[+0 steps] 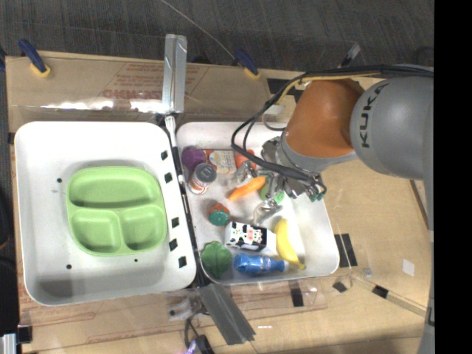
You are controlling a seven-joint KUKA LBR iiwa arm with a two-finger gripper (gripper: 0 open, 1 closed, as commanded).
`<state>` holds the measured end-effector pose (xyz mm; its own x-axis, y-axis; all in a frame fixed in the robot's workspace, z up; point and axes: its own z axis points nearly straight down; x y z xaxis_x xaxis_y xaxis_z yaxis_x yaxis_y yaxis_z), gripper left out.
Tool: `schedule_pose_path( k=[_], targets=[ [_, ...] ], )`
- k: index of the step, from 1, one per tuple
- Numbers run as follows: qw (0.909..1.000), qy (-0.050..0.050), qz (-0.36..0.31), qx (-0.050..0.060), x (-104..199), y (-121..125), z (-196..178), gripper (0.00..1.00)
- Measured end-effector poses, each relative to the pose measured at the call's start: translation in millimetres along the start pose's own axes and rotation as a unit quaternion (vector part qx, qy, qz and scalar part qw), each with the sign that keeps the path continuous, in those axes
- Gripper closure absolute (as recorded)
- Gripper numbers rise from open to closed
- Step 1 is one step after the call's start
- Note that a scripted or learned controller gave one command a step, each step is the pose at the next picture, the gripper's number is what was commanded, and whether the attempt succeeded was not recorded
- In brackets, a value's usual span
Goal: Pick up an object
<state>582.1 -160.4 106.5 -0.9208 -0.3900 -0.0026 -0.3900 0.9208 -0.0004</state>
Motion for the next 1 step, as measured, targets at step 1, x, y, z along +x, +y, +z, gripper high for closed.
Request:
schedule_pose_path(
  k=[1],
  targets=[
    [0.9996, 0.003, 0.027, -0.002, -27.2, 44.8, 16.7, 0.0]
  ],
)
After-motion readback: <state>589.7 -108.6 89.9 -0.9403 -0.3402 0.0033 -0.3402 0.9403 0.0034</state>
